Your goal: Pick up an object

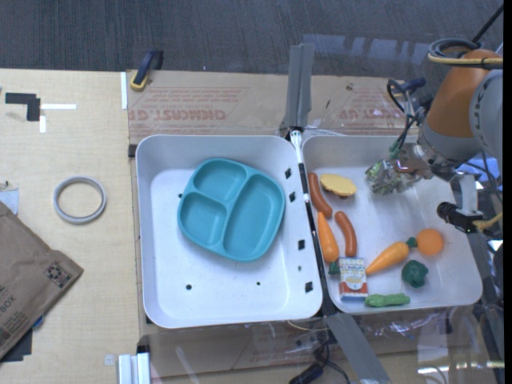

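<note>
My gripper point(389, 176) hangs over the far part of the right bin point(464, 294), just right of a yellow-and-brown toy food piece point(338, 186). Below it in that bin lie two reddish sausages point(319, 194) point(346, 232), an orange carrot point(326, 242) along the left wall, a second carrot point(389, 256), an orange ball point(430, 242), a dark green broccoli point(414, 274), a green pod point(387, 300) and a small carton point(352, 277). Nothing is visibly held by the gripper.
The left bin point(160, 286) holds a teal divided plate point(232, 209). A divider wall point(306, 214) separates the two bins. On the bench to the left lie a tape ring point(80, 199) and a cardboard box point(28, 282). The grey-and-orange arm point(460, 102) comes in from the right.
</note>
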Robot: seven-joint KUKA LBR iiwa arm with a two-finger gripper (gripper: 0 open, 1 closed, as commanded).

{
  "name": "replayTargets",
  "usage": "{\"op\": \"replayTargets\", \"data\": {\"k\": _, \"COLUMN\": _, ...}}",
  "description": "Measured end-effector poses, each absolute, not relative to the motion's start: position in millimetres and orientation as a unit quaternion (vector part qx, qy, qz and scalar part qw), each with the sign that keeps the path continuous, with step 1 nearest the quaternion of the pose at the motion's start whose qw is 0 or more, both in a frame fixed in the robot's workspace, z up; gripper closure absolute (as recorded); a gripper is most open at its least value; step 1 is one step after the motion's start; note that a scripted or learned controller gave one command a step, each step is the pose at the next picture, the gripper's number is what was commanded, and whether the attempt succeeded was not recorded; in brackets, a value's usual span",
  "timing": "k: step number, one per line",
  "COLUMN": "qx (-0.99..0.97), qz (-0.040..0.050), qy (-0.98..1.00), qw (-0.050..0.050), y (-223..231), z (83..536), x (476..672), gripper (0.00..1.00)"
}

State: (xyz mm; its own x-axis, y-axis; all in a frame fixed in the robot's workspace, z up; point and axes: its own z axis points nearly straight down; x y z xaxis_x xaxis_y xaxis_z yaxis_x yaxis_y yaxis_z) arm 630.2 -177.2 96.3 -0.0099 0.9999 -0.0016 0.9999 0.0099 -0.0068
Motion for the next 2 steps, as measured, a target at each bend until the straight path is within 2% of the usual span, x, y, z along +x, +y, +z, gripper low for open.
{"op": "replayTargets", "data": {"k": 1, "qx": -0.78, "qz": 0.0019, "qy": -0.625, "qw": 0.001, "y": -166.2, "z": 92.0, "x": 633.7, "gripper": 1.0}}
{"op": "replayTargets", "data": {"k": 2, "qx": -0.731, "qz": 0.002, "qy": -0.683, "qw": 0.001, "y": -147.4, "z": 222.5, "x": 652.5, "gripper": 1.0}}
